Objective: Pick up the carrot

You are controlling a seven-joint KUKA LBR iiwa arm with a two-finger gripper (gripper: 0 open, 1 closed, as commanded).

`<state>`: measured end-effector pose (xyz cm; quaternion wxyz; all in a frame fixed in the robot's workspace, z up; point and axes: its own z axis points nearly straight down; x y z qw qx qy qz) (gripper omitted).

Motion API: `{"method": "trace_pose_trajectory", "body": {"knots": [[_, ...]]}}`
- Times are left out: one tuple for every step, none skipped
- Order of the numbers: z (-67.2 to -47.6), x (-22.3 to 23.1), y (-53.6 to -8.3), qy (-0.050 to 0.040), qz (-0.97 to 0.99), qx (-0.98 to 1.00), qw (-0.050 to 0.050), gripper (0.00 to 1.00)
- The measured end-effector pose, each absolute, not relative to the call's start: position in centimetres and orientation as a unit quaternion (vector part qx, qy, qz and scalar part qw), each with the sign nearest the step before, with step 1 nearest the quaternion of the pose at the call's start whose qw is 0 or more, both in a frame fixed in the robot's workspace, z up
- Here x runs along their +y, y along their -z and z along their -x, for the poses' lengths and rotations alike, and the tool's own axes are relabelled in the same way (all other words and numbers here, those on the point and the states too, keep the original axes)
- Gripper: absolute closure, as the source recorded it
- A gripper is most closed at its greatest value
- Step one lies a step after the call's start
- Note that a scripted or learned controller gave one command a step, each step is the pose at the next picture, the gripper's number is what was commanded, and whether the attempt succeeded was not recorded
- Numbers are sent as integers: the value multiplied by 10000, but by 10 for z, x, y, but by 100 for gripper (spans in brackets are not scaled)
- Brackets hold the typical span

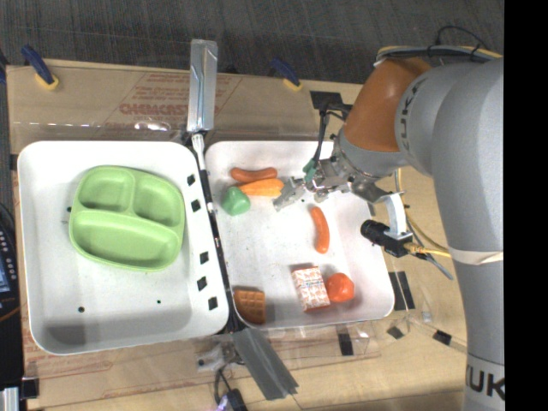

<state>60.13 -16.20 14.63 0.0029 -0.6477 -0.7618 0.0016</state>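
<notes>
Gripper (295, 193) hangs low over the right bin (368, 311), near its back wall. Its fingers look a little apart, and nothing sits between them, though they are small and hard to see well.

The carrot (253, 193) is in the same bin, just to the left of the gripper. It lies flat, with its long way going left to right. Its green top points toward the wall between the two bins, and its orange end points at the gripper and is very close to the fingertips, maybe touching. A sausage (253, 175) lies right behind the carrot, side by side with it.

So the next move is a short one toward that wall. The fingers should close across the carrot's thin sides, and they may bump the sausage.
</notes>
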Motion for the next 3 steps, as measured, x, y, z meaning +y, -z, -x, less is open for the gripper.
{"method": "trace_pose_trajectory", "body": {"knots": [[-644,-173,-97,-17,6593,-7519,26,0],[-656,-111,-93,-36,6288,-7776,-6,0],[-657,-126,-93,-3,5487,-8360,-8,0]]}}
